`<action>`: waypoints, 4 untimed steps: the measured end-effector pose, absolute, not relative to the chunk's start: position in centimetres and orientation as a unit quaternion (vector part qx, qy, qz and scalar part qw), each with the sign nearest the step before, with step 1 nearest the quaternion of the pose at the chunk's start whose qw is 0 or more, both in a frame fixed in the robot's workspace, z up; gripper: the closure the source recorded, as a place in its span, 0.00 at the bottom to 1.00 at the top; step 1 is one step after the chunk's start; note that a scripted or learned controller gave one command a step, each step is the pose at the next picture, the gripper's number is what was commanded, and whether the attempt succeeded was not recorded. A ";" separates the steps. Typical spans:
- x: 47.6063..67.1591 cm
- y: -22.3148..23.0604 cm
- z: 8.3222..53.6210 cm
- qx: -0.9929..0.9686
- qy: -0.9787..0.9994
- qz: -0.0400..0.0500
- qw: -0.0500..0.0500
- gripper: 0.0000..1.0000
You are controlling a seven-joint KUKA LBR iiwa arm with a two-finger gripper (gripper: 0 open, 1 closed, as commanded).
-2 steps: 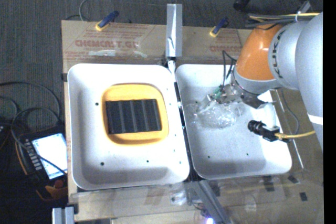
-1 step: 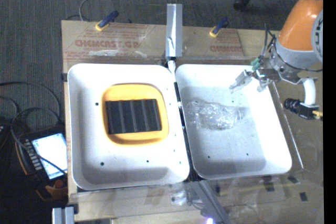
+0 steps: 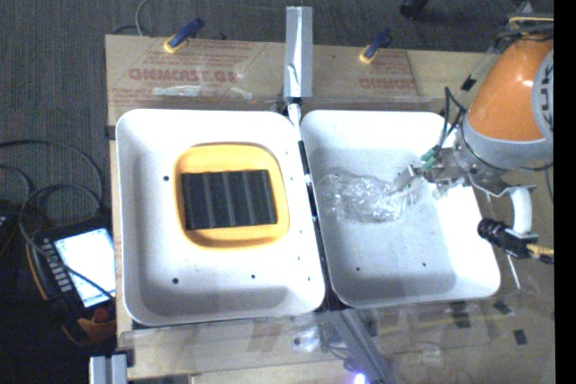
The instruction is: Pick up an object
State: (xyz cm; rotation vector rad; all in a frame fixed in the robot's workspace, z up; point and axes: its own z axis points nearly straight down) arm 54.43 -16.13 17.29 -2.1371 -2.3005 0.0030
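A crumpled clear plastic wrap [image 3: 364, 196] lies in the middle of the right bin [image 3: 405, 274]. My gripper [image 3: 419, 174] is low over that bin, at the wrap's upper right edge, and seems to touch it. The orange-banded wrist hangs above it on the right. A yellow rounded frame with a black ribbed insert [image 3: 230, 195] lies flat in the middle of the left bin [image 3: 144, 265], far from the gripper.
The two bins meet at a raised rim [image 3: 309, 193]. A metal post [image 3: 297, 54] stands behind them, and two blue-yellow clamps [image 3: 183, 34] hold the cardboard backing. Cables and a small screen [image 3: 81, 256] lie on the floor at left.
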 end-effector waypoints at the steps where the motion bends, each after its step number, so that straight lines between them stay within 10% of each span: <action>1: 55.4 -15.1 9.2 -0.650 -0.760 -0.003 -0.007 0.00; 2: 54.8 -19.6 10.7 -0.667 -0.745 0.000 0.000 0.00; 3: 63.2 -17.7 9.2 -0.667 -0.745 -0.001 -0.003 0.00; 4: 63.3 -17.4 10.3 -0.666 -0.746 -0.001 -0.001 1.00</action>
